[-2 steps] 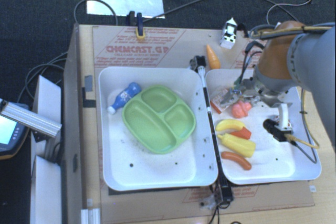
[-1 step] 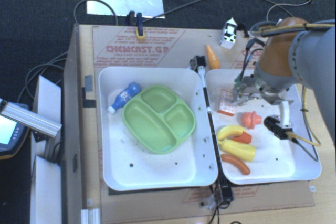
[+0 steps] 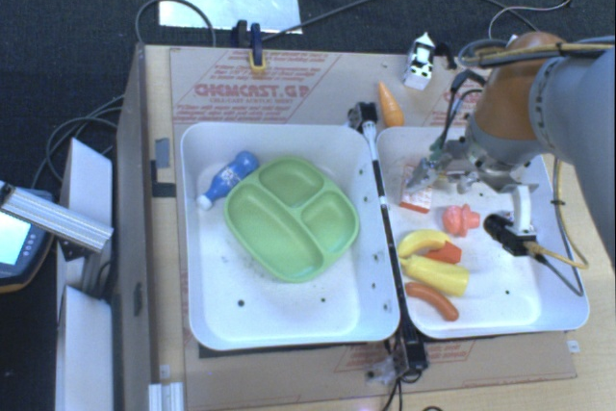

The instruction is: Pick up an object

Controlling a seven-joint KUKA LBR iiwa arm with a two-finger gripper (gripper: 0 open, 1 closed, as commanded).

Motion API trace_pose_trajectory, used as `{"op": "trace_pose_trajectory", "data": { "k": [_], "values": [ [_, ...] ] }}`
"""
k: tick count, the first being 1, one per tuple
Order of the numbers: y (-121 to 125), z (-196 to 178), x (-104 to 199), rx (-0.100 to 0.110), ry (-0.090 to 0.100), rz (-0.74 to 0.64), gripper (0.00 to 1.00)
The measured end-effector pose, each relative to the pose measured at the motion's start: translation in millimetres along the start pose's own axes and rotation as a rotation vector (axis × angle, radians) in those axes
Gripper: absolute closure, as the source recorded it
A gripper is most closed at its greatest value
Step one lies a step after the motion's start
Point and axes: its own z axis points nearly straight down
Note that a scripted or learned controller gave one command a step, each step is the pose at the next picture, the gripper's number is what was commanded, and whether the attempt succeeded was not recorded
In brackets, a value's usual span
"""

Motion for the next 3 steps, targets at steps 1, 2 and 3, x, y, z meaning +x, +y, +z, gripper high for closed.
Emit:
{"op": "trace_pose_trajectory", "data": {
  "k": [1,2,3],
  "values": [
    [25.8,17.6,10.8,0.016,-0.001,-0.001,0.00],
    [27.8,18.0,-16.8,0.018,-0.002,0.002,0.00],
    [28.7,7.1,-16.6,0.016,-0.002,0.000,1.00]
  ]
}}
